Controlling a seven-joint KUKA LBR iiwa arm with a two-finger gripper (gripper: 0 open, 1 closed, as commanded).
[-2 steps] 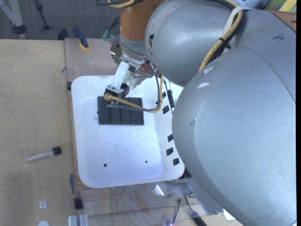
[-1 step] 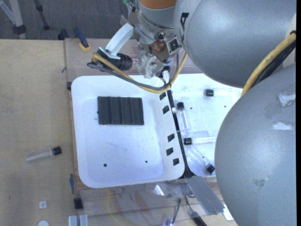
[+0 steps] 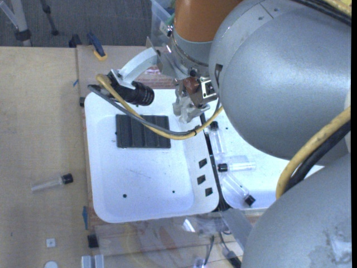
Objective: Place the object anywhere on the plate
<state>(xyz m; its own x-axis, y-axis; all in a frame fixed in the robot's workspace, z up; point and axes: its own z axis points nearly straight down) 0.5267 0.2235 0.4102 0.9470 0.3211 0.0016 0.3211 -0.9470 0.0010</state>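
The plate is a dark ribbed rectangle lying flat in the upper part of the left white bin. My gripper hangs over the seam between the two bins, just right of the plate's upper right corner. The view is too cluttered to tell whether it holds anything. Clear tubes with black caps lie in the right bin: one near its middle, one close under the gripper, and one toward the front. The arm hides most of the right bin.
A black cylinder on a yellow cable reaches over the left bin's top edge and crosses the plate. Another clear tube lies on the wooden bench left of the bins. Small black tabs line the left bin's right rim.
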